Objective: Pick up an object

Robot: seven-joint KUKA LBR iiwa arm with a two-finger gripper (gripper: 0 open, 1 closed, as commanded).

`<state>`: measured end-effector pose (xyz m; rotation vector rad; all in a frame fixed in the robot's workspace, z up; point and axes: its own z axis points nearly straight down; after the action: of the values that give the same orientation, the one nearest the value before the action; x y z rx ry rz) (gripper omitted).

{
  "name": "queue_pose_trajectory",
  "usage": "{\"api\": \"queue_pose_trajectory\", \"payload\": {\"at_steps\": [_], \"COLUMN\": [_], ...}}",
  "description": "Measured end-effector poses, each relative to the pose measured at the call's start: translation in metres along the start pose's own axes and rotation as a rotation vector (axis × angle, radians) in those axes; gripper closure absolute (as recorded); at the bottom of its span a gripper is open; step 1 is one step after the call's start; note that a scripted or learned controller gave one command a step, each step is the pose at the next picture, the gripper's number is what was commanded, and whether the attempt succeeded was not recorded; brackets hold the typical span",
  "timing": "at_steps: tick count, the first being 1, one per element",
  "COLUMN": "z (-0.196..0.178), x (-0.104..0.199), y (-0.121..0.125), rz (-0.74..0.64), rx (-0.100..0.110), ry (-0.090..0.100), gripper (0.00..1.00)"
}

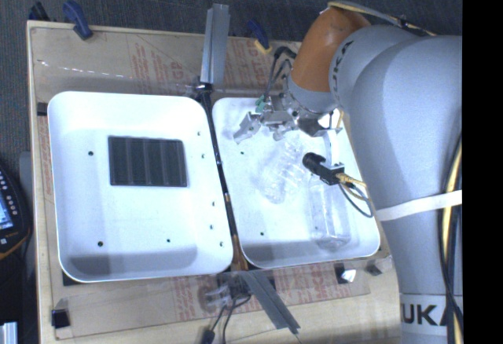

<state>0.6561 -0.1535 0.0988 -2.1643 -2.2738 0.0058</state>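
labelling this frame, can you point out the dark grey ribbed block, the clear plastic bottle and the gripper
dark grey ribbed block (148, 161): camera view, middle of its top face, in the left bin.
clear plastic bottle (328, 213): camera view, on its body, in the right bin.
gripper (253, 124): camera view, at its fingertips, over the right bin.

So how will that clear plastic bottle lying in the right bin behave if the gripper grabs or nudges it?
The clear bottle lies on its side, so a nudge would probably roll it across the right bin. It looks see-through and thin-walled, so likely light and may squash under the gripper. Its smooth surface could be slippery.
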Motion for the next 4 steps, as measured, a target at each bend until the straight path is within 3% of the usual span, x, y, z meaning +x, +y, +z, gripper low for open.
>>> {"api": "queue_pose_trajectory", "payload": {"at_steps": [1, 2, 3, 4], "z": [-0.070, -0.109, -0.059, -0.089], "x": [-0.035, -0.035, -0.039, -0.045], "y": [-0.005, -0.001, -0.053, -0.027], "rz": [0.133, 0.081, 0.350, 0.330], "rx": [-0.003, -0.004, 0.003, -0.002], "ry": [0.000, 0.000, 0.002, 0.003], "gripper": [0.00, 0.00, 0.00, 0.00]}}
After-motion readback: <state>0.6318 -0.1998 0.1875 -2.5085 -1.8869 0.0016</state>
